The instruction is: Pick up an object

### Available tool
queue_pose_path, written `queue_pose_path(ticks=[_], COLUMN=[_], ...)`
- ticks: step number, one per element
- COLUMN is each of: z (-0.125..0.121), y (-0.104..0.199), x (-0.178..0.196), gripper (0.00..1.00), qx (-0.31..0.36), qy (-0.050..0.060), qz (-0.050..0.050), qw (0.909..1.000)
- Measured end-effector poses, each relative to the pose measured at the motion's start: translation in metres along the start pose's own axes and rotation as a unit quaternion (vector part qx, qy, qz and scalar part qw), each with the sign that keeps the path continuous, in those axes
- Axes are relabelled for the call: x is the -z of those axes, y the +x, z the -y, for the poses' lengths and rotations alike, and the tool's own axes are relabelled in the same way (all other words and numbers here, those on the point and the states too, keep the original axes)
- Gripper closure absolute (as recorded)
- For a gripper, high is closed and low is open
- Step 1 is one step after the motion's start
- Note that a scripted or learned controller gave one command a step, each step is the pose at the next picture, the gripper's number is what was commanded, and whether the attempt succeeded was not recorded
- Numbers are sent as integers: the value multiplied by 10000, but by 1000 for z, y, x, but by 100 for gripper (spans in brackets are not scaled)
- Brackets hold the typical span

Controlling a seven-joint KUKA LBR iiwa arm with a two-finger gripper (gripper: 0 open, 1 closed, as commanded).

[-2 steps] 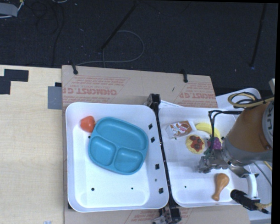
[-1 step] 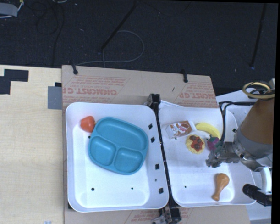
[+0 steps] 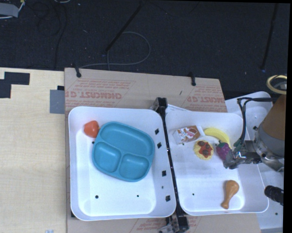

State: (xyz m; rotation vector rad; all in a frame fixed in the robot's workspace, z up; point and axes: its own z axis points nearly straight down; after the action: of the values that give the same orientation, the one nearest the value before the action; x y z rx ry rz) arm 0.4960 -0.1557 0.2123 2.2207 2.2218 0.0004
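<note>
Two white bins sit side by side on a cardboard sheet (image 3: pixel 137 92) on the bench. The left bin (image 3: pixel 81 183) carries a blue divided plate (image 3: pixel 123 151) a little toward its far side, and an orange-red ball (image 3: pixel 91 129) lies in the far left corner, just beside the plate's edge.

The right bin (image 3: pixel 205 201) holds the small stuff. A small printed packet (image 3: pixel 188 134) lies toward the far side, nearer the divider. A banana (image 3: pixel 218 135) lies just to its right, and a round yellow piece with red on it (image 3: pixel 203 150) sits just in front of the two. A drumstick (image 3: pixel 229 192) lies alone near the front right corner, well apart from the rest.

The arm (image 3: pixel 277 128) comes in over the right edge of that bin. Its gripper (image 3: pixel 232 157) is low at the bin's right side, right at a purple toy (image 3: pixel 223 150) that lies just beside the yellow round piece and under the banana's tip. The dark fingers overlap the purple toy on its right, but from here I cannot tell whether the jaws are wide, narrow, or closed on it, nor whether the toy is lifted off the floor of the bin.
</note>
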Motion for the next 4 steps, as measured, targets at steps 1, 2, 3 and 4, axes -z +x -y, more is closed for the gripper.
queue_pose_path(ticks=[1,2,3,4], z=[2,2,-16,-26], y=[-9,41,93,146], x=[59,45,30,35], gripper=[100,100,100,100], qx=[-3,11,20,12], qy=[-11,19,27,18], qz=[6,-9,-12,-5], qw=[10000,10000,10000,10000])
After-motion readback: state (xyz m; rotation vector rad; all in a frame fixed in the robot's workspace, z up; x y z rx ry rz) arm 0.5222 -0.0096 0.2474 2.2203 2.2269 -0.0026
